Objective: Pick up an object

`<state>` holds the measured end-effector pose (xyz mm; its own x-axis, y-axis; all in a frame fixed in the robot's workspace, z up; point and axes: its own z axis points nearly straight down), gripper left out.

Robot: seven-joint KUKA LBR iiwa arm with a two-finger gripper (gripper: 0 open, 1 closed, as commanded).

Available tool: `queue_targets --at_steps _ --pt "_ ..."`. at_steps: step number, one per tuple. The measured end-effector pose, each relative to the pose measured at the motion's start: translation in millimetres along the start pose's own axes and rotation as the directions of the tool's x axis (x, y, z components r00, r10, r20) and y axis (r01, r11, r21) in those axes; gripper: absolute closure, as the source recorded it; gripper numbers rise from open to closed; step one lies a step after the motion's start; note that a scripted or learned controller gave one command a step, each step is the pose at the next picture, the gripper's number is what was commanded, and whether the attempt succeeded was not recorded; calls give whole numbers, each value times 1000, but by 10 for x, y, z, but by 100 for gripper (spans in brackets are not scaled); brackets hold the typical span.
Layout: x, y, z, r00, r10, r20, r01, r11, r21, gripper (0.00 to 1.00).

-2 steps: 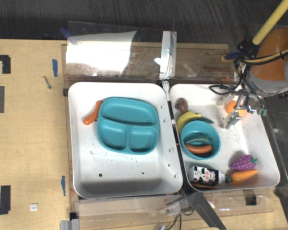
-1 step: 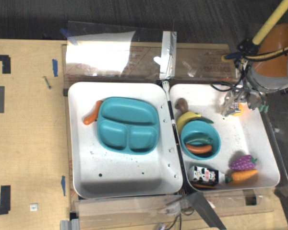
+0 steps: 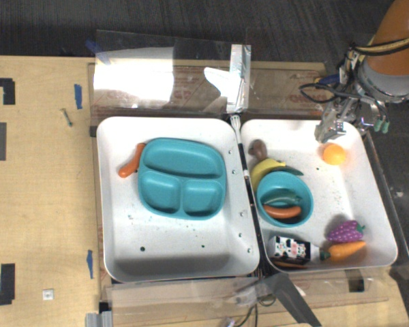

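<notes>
You have a pale wooden bench (image 3: 41, 182) with black tape marks (image 3: 3, 90) on its left part, dark carpet (image 3: 191, 5) behind it and a shiny clear sheet (image 3: 133, 80) lying along the back edge; two white bins sit side by side on it, rims touching in the middle; the left bin (image 3: 177, 244) holds a teal divided plate (image 3: 183, 177) with an orange sausage-like toy (image 3: 129, 162) against its upper left edge; the right bin (image 3: 307, 142) is the busy one; your likely target is the small orange fruit (image 3: 335, 154), round, smooth, bright orange, lying alone on bare white floor in the bin's far right corner; the gripper (image 3: 329, 129) hangs just above and beside it on the grey arm (image 3: 392, 46) coming in from the right; you cannot tell whether the gripper is open or closed, nor whether it touches the fruit; nothing is visibly held; a yellow banana (image 3: 266, 167) and a brown item (image 3: 258, 147) lie by the left wall, next to a teal bowl (image 3: 301, 186) with a second sausage (image 3: 284, 212) inside; purple grapes (image 3: 345, 231), a carrot (image 3: 344, 251) and a cow-patterned carton (image 3: 290, 249) crowd the near edge; open floor separates the fruit from bowl and grapes; the bin's back and right walls stand close to it.
</notes>
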<state>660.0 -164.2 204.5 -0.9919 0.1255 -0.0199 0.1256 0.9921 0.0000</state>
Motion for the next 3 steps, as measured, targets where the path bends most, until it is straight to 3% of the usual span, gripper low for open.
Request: queue_targets --at_steps 1,2,3 --pt "26 -11 61 1000 2 -11 -2 1000 0 0" --pt "278 -525 1117 999 47 -24 -47 999 0 0" --pt "782 -97 1131 967 253 -2 -253 967 16 0"
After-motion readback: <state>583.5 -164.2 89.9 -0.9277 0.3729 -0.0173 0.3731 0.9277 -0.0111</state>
